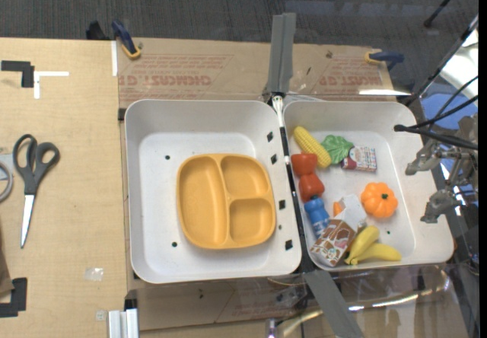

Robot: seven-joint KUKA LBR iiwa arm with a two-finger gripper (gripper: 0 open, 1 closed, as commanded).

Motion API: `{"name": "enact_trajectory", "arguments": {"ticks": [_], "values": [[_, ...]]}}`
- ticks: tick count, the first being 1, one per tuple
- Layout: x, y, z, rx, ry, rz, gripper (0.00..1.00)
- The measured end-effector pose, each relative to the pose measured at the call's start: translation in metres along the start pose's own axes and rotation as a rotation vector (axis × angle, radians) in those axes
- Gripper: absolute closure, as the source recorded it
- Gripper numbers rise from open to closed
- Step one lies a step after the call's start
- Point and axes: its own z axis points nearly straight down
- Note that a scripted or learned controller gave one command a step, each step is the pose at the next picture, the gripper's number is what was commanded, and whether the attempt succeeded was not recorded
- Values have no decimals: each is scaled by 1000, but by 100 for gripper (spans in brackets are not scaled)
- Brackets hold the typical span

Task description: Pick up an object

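Toy foods lie loose in the right bin, none of them lifted.

A corn cob, green leaf, small carton, red piece, blue bottle, orange pumpkin, brown packet and bananas fill it. The left bin holds a yellow divided plate. The gripper sits at the right bin's right edge, whether spread or closed I cannot tell. Scissors rest far left on the worktop.
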Motion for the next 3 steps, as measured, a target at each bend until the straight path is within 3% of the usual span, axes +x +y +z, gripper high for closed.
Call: {"name": "enact_trajectory", "arguments": {"ticks": [1,2,3], "values": [[-20,4,146,6,-32,116,0],[-16,53,169,0,-1,158,0],[-76,82,169,14,-8,461,0]]}}
